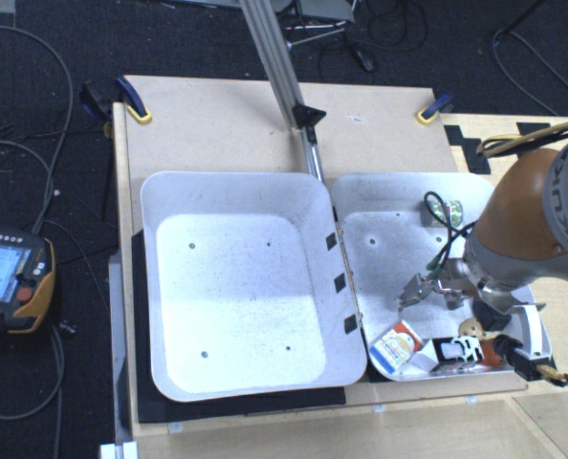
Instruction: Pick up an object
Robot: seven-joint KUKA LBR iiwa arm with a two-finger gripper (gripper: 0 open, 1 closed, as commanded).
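The objects to pick lie in the right-hand shallow white plastic bin (380, 228), gathered along its near edge and far right corner. Nearest the dividing rim sits a small flat packet with a white face, a blue patch and red edging (395, 347), tilted on the bin floor. Just beside it to the right lies a dark, black-and-white boxy item (456, 351), and past that a small reddish-orange piece (494, 352) (too small to tell what it is). Up in the far right corner of the same bin rests a green and white object with a dark loop on it (445, 208).

Above the bin floor, between these two clusters, hangs the metal two-finger gripper (420, 293), pointing toward the bin's centre. Its jaws appear slightly apart with nothing between them, though the detail is small. The gripper is well clear of the packet and touches none of the items. Behind it the grey arm with its broad orange band (523, 218) reaches in from the right.

The left-hand white bin (169, 208) adjoins the right one, their rims meeting along a line marked with small black clips (340, 281). Both rest on a pale wooden tabletop (217, 122) with yellow-and-blue clamps (133, 101) at its far corners. A slanted aluminium bar (270, 41) rises beyond, and a handheld controller with a lit screen (7, 280) lies on the dark floor at left.
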